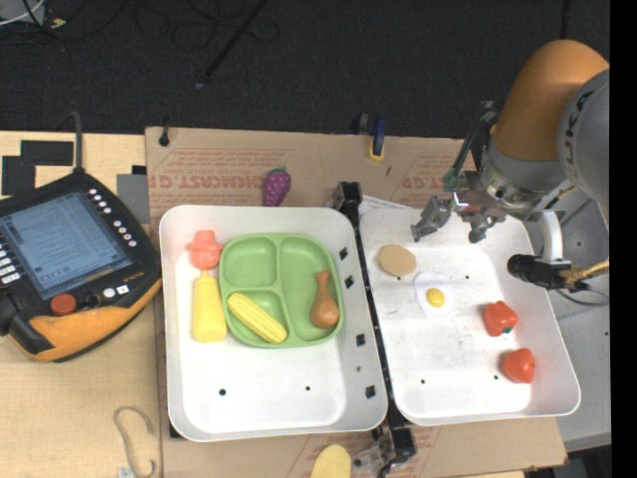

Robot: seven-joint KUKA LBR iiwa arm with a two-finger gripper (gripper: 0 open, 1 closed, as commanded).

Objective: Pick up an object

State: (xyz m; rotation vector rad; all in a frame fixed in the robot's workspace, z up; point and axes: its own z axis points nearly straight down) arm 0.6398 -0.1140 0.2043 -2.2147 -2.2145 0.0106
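My gripper (pixel 455 223) hangs open over the back edge of the right bin (pixel 557 386), with nothing between its fingers. Just below and left of it lies a tan cookie-like disc (pixel 397 260). A fried egg (pixel 435 297) sits a little further forward. Two red pieces lie at the bin's right side: a red pepper (pixel 500 318) and a red tomato (pixel 518 365). The left bin (pixel 259 406) holds a green divided plate (pixel 280 289) with a corn cob (pixel 257 317) and a chicken drumstick (pixel 323 302).
A yellow bottle (pixel 207 307) and a pink toy (pixel 204 250) lie left of the plate. A purple grape bunch (pixel 277 185) rests on the cardboard behind the left bin. A teach pendant (pixel 65 257) sits at far left. A yellow object (pixel 331 461) lies at the front edge.
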